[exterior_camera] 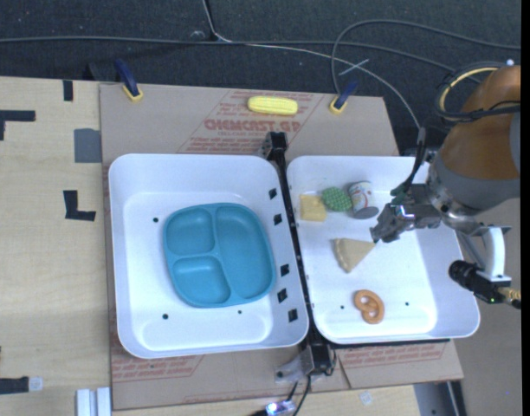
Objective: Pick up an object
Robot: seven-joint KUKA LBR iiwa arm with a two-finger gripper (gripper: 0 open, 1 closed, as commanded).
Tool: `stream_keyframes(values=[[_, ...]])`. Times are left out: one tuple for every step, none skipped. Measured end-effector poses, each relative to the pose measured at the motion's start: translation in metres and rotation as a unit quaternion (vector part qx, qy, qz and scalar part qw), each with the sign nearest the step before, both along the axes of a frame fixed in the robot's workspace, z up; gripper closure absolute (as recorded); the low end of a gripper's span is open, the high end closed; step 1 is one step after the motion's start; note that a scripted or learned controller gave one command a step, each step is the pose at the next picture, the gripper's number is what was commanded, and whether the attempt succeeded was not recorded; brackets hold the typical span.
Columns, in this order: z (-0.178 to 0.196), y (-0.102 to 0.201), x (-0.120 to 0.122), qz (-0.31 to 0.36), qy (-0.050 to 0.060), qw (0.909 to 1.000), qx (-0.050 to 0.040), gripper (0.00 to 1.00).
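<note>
The end effector (391, 224) hangs low over the right bin (438, 319), near its right side, just right of a cluster of small toy foods. Its fingers are a dark blur from this angle — I cannot tell whether they are spread or closed, and nothing shows between them.

No one object is named, so any of the pieces in the right bin would do. Nearest is the small can (361, 197), lying beside a green ball (337, 199) and a yellow cube (313, 207); these three sit close together, nearly touching. A tan wedge (353, 252) lies apart below them, and a pretzel (369, 305) lies alone toward the bin's front edge.

All look like light plastic play food: stiff, smooth, probably slippery on the white floor. The wedge seems the safest pick — it has clear space around it and two flat sides to pinch across, away from its point. The can may roll, and the ball may squirt out of a pinch. The pretzel is thin and flat, so hard to get under.

The left bin (126, 180) holds a blue divided plate (218, 254).
</note>
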State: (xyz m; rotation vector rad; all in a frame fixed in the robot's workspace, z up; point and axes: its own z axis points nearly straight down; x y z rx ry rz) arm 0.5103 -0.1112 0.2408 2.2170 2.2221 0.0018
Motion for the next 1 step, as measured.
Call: stream_keyframes(values=[[0.0046, 0.0455, 0.0148, 0.002, 0.002, 1.0000, 0.0011, 1.00]])
